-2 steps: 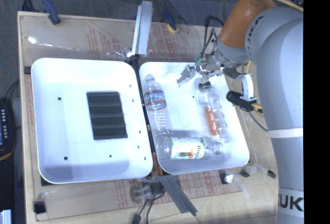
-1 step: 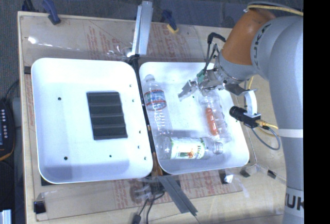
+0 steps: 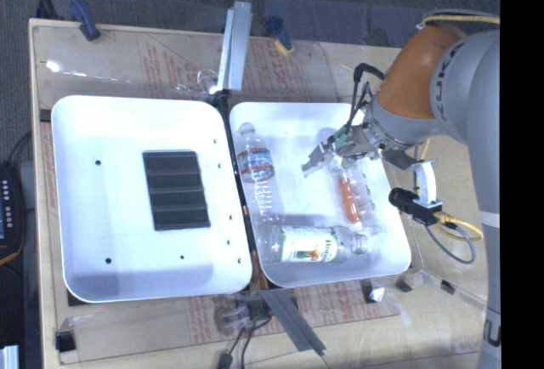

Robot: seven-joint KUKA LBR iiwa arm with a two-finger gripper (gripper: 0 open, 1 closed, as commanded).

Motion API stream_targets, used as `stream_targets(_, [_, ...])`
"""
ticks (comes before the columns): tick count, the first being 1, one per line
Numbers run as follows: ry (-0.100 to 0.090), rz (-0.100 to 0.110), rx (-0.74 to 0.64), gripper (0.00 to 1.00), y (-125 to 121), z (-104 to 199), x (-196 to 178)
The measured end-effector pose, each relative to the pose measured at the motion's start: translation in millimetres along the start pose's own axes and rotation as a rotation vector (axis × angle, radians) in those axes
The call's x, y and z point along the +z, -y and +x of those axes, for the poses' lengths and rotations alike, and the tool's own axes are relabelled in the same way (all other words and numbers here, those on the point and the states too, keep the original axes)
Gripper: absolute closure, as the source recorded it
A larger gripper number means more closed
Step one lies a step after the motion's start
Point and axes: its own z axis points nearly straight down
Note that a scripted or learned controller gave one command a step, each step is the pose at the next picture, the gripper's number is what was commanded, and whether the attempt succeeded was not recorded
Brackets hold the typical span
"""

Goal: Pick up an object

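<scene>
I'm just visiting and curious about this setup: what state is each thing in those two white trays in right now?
Clear water bottle with blue label: lying along right bin's left wall.
Clear bottle with green-white label: lying along near wall.
Clear bottle with orange contents: lying below the gripper.
Black ribbed rectangular block: flat in left bin.
Gripper: over right bin.

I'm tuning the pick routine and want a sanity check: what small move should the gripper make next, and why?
Probably a short descent onto the orange-filled bottle. The gripper sits in the right bin just above that bottle's upper end, with nothing visibly between its fingers.
</scene>
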Motion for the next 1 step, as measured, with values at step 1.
stream_targets(1, [-0.001,0.001,-0.084,0.0,25.7,2.8,-5.5])
